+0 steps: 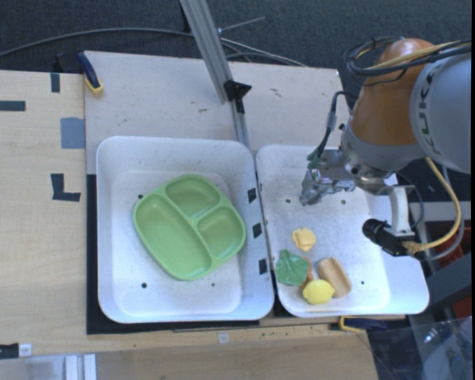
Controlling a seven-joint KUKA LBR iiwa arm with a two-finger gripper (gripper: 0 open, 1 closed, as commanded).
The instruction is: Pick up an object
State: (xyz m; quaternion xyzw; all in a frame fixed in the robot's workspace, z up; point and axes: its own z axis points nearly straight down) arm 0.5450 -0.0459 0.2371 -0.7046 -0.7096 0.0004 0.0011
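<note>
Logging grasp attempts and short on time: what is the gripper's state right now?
Gripper: cannot be told from this angle; it hangs over the right bin, above the food toys, with nothing visibly held.

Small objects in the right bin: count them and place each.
4, all toward the right bin's near end. Pale yellow piece farthest up; green leafy item below it; hot dog bun to the right; yellow lemon nearest the front edge. The arm may hide others.

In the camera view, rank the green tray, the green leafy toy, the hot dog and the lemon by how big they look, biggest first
1. green tray, by far the largest.
2. green leafy toy and hot dog look about alike, so I won't rank them.
3. lemon, slightly smaller.
</note>
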